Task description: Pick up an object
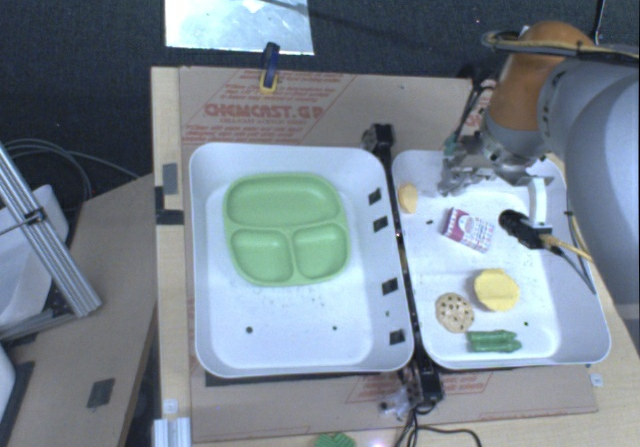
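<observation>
The gripper (462,178) hangs low over the right bin (580,335) near its 11 o'clock corner, and I cannot tell how it stands, because it is dark and small against the white floor. The nearest things are a small yellow piece (408,198) at its 8 o'clock and a maroon and white packet (468,230) at its 5 o'clock; a cookie (454,312), a yellow round piece (496,290) and a green pod (493,340) lie well apart towards 6 o'clock. To do this step well, I would choose one near thing, centre above it away from the bin wall, and descend straight before closing.
</observation>
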Robot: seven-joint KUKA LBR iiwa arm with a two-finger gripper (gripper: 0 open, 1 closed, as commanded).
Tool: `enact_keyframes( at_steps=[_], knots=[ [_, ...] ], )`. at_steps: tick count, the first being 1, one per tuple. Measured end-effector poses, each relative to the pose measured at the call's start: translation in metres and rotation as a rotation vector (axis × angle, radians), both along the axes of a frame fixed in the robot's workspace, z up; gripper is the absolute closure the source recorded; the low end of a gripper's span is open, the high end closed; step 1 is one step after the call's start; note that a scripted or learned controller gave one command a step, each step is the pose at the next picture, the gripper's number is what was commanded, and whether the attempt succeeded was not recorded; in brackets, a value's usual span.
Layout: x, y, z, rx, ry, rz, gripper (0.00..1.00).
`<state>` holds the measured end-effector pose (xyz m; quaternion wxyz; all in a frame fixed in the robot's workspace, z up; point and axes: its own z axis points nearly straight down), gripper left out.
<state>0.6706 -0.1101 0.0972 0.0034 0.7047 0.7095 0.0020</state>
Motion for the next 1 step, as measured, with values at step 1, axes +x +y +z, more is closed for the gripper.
enact_keyframes(
  at_steps=[1],
  knots=[
    [-0.0002, 0.0001, -0.0004, 0.000, 0.001, 0.002, 0.00]
  ],
)
